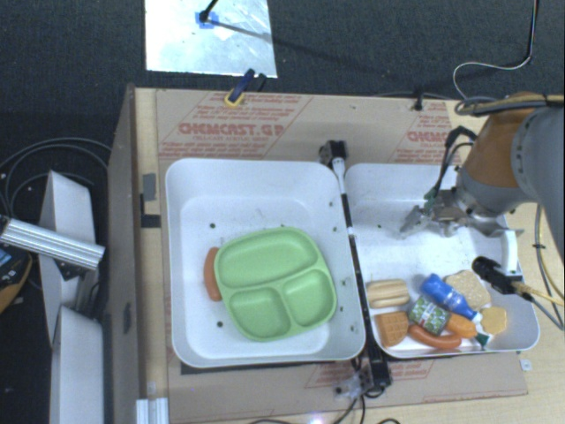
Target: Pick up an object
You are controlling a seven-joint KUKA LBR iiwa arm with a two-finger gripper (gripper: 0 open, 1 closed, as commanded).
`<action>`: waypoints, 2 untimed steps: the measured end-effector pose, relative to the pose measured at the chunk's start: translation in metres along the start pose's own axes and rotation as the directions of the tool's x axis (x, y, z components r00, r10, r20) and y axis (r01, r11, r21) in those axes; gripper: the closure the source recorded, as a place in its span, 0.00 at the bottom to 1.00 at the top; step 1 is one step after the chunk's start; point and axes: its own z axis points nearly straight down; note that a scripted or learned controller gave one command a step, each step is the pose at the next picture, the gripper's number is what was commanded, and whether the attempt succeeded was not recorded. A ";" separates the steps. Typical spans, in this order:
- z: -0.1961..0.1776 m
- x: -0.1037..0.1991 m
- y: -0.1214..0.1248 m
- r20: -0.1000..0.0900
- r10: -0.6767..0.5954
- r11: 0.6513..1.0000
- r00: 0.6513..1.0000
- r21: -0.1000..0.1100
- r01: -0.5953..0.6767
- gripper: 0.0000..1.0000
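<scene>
toy food [433, 312] heaped in right bin [388, 193]; green tray [274, 283] in left bin [203, 193].

Candidate objects for picking, distributed over two white bins. Left bin [190, 237]: a green three-compartment plate [274, 283] lies flat near the centre, rotated slightly; a red-orange sausage [211, 274] lies against the plate's left edge, partly tucked beneath it. Right bin [388, 193]: the objects cluster in the near corner. A bread roll [387, 292] lies at the left of the cluster, with a tan cracker [392, 327] just in front of it. A blue-capped bottle [446, 296] with a green label rests on its side, tilted. A second red-orange sausage [434, 336] lies along the front wall. A slice of bread [470, 286] and a small yellowish piece [494, 320] lie to the right.
</scene>
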 end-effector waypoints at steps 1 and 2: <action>0.001 -0.005 -0.081 -0.001 0.003 1.000 1.000 0.003 -0.003 0.00; 0.000 -0.047 -0.118 0.000 0.004 1.000 1.000 0.003 -0.004 0.00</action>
